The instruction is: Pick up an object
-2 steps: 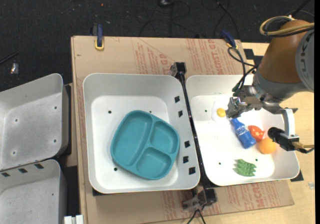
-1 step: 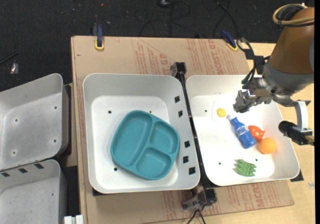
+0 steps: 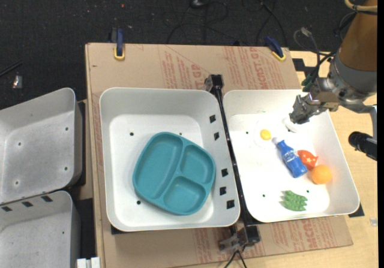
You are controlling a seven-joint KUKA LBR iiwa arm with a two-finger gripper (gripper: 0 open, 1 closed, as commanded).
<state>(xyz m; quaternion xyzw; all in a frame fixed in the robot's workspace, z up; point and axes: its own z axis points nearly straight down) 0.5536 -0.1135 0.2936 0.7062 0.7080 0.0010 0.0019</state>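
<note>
Camera view, step in hand: the approach, as I judge it; nothing is lifted yet.
Camera view, gripper (image 3: 298, 116): hangs low over the upper right part of the right bin (image 3: 343, 148), at the end of the grey arm (image 3: 354, 75) coming in from the right.
Camera view, claw state: cannot tell; the tip is dark and small, and nothing can be seen held there.
Camera view, blue bottle (image 3: 290, 157): just below the claw and a little to its left, lying at a slant on the bin floor.
Camera view, yellow piece (image 3: 265, 135): to the claw's left and slightly lower, apart from it.
Camera view, red-orange piece (image 3: 307, 157): below the claw, touching the bottle's right side.
Camera view, orange ball (image 3: 321, 174): lower still and off to the claw's right, beside the red-orange piece.
Camera view, green item (image 3: 294, 201): well below the claw, near the bin's front edge.
Camera view, teal divided plate (image 3: 174, 172): far to the claw's left, in the left bin (image 3: 114, 141).
Next move, a judgement: shift down-frame to centre over one item, probably the bottle as nearest, with the jaws set across its narrow width, then descend and close.
</note>
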